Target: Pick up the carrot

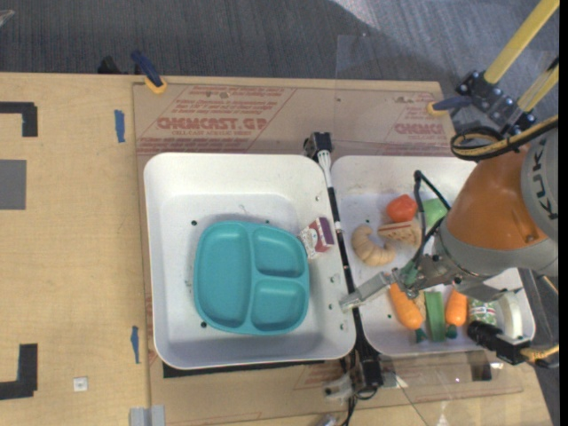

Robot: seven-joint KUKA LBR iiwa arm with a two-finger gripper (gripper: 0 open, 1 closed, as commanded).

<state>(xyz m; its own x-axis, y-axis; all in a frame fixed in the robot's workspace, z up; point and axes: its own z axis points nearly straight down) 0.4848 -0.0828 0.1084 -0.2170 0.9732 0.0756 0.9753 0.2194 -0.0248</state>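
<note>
**Carrot not yet lifted, arm hanging right over it**

The arm [497, 211] is reaching in over the right bin [373, 327], and its fingers [410, 278] are hovering low above the food piled there. I cannot tell from here whether they are apart or together; the wrist is hiding most of them. The carrot [406, 308] is lying on the bin floor just below them, touching a green piece [434, 316], with another small orange piece [456, 309] on that one's far side. Beyond the fingers, a tomato [401, 208] and a bread roll [373, 245] are sitting near each other. The left bin [169, 202] is holding a teal divided plate [251, 276]. Judging by this, the approach looks about done, but the closing and the lift are both waiting: nothing is showing between the fingers, and the carrot is resting flat.
</note>
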